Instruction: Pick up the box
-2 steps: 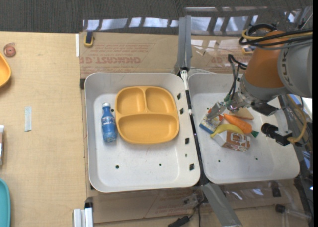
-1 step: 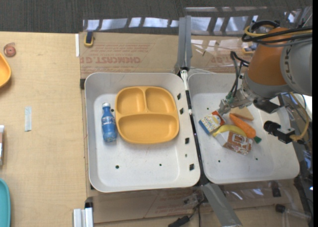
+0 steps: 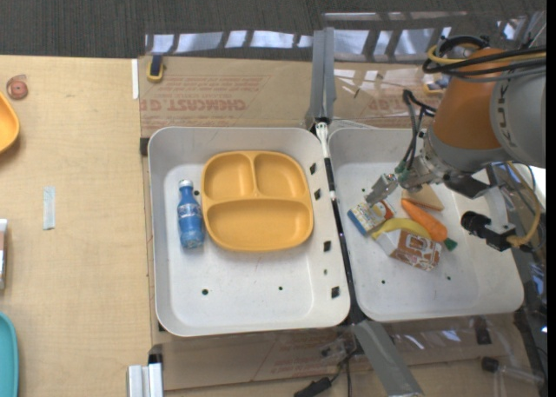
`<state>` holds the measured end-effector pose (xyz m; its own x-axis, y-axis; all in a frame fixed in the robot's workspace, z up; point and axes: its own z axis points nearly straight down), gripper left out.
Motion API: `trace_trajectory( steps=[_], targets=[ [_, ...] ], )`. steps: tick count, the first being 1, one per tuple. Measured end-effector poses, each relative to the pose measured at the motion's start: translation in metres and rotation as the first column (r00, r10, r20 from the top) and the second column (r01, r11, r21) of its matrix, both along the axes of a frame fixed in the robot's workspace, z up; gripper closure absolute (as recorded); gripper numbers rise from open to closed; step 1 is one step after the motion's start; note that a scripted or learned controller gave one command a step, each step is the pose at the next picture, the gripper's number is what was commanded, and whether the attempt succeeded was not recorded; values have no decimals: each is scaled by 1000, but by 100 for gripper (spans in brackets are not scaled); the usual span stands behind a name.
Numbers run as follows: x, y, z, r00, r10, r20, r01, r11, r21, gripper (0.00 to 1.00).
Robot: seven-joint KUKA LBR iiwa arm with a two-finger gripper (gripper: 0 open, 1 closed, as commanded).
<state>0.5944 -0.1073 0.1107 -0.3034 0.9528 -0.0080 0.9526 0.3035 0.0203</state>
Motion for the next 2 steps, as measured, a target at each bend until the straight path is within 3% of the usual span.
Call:
trace_trajectory(
  steps=[1, 2],
  targets=[
    [-16, 7, -11, 997, 71, -5, -71, 997, -2, 0],
    [-16, 5, -2, 998, 66, -4, -66, 998, -1, 100]
  ],
)
